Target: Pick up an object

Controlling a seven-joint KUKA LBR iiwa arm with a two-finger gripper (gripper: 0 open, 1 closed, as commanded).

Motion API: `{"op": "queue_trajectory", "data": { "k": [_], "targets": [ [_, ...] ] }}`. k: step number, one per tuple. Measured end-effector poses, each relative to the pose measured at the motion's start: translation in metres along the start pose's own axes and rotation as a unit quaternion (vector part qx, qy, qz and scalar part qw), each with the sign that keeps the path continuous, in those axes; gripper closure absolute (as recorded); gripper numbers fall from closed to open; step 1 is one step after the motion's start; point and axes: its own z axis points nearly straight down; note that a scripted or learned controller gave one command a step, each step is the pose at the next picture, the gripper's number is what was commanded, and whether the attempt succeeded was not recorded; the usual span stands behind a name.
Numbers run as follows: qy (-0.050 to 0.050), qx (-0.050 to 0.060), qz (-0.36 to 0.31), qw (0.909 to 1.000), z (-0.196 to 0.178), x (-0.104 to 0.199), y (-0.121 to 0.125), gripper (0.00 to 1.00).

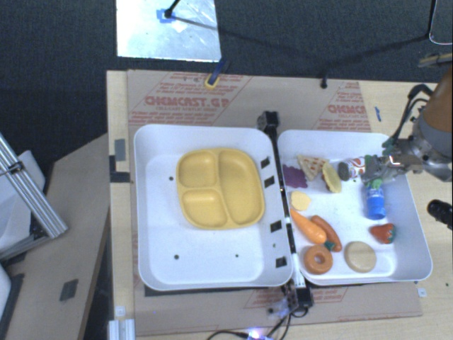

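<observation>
Where it reaches in (from right), tool (375, 170) hovers above blue bottle (375, 202).

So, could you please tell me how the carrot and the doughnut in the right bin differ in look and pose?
The carrot is long and tapered, while the doughnut is a round ring with a hole. The carrot lies slantwise, pointing up-left toward the divider; the doughnut lies flat with no clear direction. The carrot is plain orange; the doughnut looks browner. Both are toy foods in the right bin, near its left side.
</observation>
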Motion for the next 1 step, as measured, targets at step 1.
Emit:
{"op": "queue_trajectory", "data": {
  "k": [1],
  "targets": [
    [0.001,0.001,-0.003,1.0,-0.0088,0.0567,0.0069,1.0]
  ]
}}
